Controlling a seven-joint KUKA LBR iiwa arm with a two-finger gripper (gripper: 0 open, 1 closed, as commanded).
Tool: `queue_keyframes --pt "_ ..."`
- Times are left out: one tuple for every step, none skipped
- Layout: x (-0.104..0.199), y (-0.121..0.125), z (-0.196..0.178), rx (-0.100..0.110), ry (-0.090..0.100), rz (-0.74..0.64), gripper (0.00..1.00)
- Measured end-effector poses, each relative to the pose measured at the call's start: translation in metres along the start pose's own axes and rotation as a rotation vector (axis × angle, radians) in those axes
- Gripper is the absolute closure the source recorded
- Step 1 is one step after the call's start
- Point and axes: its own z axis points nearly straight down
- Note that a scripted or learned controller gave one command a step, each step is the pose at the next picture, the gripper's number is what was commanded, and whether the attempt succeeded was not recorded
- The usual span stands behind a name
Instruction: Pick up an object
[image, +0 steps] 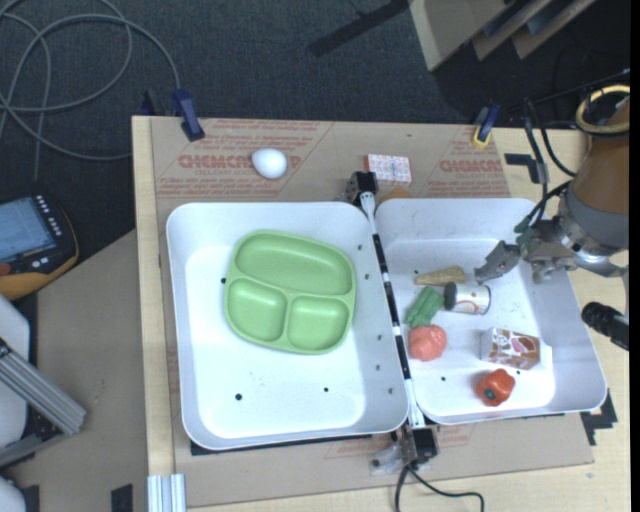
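Observation:
The right bin (560, 300) holds several small objects. A tan stick-like piece (440, 276) lies over a green vegetable (425, 305), with a small dark-and-white can (468, 297) just right of them. Nearer the front are a red-orange tomato (428, 342), a small brown-and-white carton (512, 347) and a red pepper (495, 386). My gripper (502, 262) hangs low over the bin's back right part, just above and right of the can, apart from it. The grey arm (600, 205) reaches in from the right edge. Nothing shows held in the gripper.
A green divided plate (290, 292) lies in the left bin (200, 380). On the bench behind the bins sit a white egg (268, 162) and a small patterned box (388, 168). Blue clamps (187, 113) (486, 124) grip the back edge.

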Motion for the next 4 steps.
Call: queue_keyframes --pt "0.009 0.013 0.078 -0.018 -0.003 0.001 0.00" --pt "0.055 0.035 0.092 -0.002 0.000 -0.002 0.00" --pt "0.062 0.032 0.101 0.002 0.000 0.000 0.00" --pt "0.062 0.033 0.091 0.000 0.000 0.000 1.00"
